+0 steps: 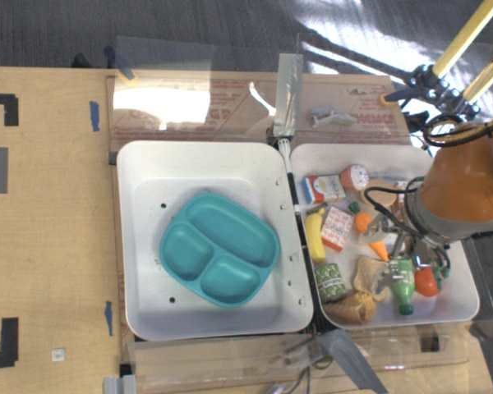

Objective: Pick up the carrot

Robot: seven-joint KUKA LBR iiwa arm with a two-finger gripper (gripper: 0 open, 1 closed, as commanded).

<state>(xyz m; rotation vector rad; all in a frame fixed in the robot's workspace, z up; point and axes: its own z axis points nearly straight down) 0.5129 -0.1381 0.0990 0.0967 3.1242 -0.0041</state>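
Observation:
The carrot is a small orange wedge lying in the middle of the right bin, among other toy food. Only its pointed end shows beside the gripper. My gripper hangs low over the right bin, just right of the carrot and close above it. The wrist and cables hide whether it touches the carrot. The grey arm with the orange band reaches in from the right.
Packed around the carrot are a second orange piece, a green bottle, a red tomato, a yellow item, small cartons, a green pack and a brown lump. The left bin holds a teal divided plate.

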